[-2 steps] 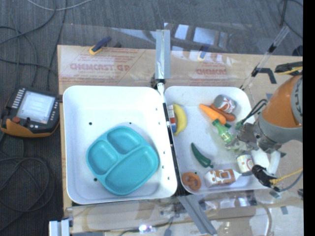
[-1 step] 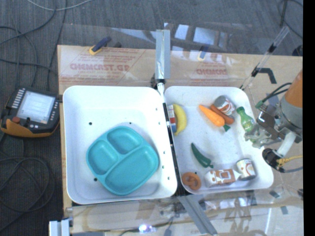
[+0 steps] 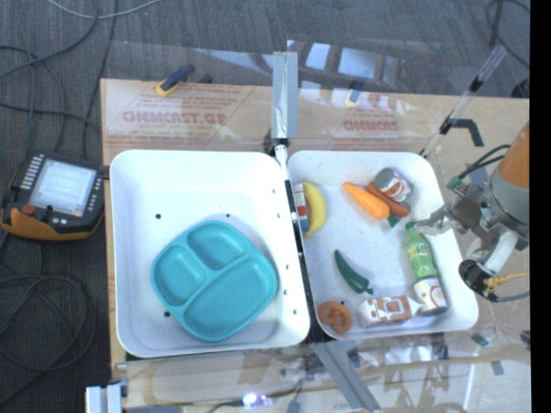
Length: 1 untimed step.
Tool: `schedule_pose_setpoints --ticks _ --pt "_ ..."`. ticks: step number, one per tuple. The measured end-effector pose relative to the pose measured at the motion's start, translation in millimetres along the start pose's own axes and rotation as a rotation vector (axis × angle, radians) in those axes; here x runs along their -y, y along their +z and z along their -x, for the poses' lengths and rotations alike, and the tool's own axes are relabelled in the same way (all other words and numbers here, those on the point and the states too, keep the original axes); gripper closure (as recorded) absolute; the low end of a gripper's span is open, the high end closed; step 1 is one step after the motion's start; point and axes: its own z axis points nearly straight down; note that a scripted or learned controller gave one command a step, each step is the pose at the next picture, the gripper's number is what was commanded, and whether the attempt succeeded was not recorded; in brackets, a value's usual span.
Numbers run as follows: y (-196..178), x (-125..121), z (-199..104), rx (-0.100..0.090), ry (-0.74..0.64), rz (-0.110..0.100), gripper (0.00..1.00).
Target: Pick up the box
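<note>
A small white and brown box [image 3: 389, 310] lies on its side near the front edge of the right bin [image 3: 362, 169], between a brown round item [image 3: 335, 317] and the base of a green bottle [image 3: 422, 261]. A second, thin box [image 3: 299, 206] stands on edge against that bin's left wall, beside a banana [image 3: 315, 207]. My gripper [image 3: 452, 220] hangs over the bin's right rim, close to the top of the green bottle and well behind the small box. Nothing shows in its grasp.
The right bin also holds a carrot [image 3: 368, 200], a tin can [image 3: 389, 183] and a dark green pepper [image 3: 351, 272]. A teal divided plate [image 3: 215, 278] lies in the left bin [image 3: 138, 231]. A handheld pendant [image 3: 52, 196] sits off the bench at left.
</note>
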Motion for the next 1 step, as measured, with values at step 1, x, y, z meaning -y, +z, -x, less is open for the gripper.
schedule_pose_setpoints --ticks 1 --pt "116.5 -36.9 -38.9 -0.02 -0.028 0.0 0.0"
